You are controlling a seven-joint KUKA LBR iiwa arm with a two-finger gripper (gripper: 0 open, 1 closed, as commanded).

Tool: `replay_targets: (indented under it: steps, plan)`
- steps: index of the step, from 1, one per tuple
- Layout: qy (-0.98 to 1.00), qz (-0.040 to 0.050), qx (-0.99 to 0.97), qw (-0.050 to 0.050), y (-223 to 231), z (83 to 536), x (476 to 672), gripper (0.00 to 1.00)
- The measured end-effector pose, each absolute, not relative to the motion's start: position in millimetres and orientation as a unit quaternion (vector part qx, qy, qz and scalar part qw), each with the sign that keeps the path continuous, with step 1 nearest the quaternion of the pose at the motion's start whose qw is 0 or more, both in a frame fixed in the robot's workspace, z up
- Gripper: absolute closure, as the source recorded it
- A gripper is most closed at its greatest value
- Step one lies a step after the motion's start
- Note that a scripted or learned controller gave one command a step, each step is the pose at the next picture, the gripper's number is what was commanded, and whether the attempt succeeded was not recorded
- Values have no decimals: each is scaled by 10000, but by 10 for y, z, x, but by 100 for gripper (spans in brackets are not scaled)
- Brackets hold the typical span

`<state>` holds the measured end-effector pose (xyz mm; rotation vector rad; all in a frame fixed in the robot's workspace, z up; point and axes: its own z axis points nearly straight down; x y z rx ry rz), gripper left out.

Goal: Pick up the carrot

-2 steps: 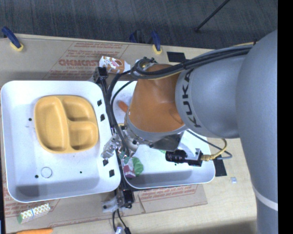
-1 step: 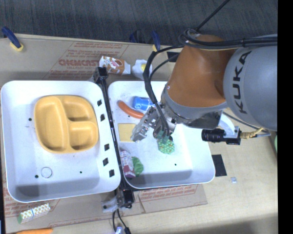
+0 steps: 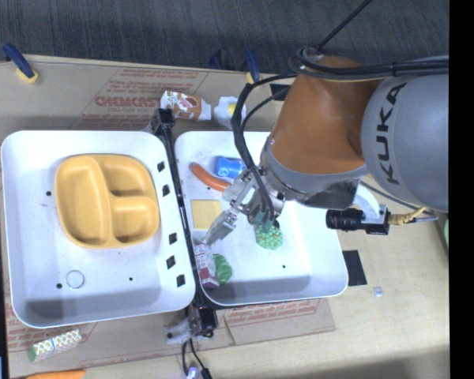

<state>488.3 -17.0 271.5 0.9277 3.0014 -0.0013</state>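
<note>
Since the carrot lies flat on the floor of the right bin, toward the bin's 11 o'clock corner, a good grasp would probably straddle it across its narrow width, not along its length. It runs slantwise from upper left to lower right, so the fingers would likely need turning to sit either side of that line. A blue item lies just beside the carrot at its 2 o'clock, touching or nearly so; coming down near the carrot's 9 o'clock end looks safer, as that end sits apart from the blue item. A yellow patch lies near the carrot at its 6 o'clock and should not get in the way.

The gripper hangs over the middle of the right bin, at about 5 o'clock from the carrot and apart from it. One long grey finger points toward 7 o'clock. Whether the pincer is open or closed I cannot tell, and nothing shows between the fingers. The arm reaches in from 3 o'clock, its orange band standing over the bin's upper right part. A green lump lies just beside the gripper at its 4 o'clock. The left bin bears a yellow tray.
</note>
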Motion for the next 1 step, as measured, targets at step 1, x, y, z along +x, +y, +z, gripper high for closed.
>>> replay_targets:
  steps: [1]
  plan:
    - [9668, -5, 2554, -8, -228, 1910, 5650, 0]
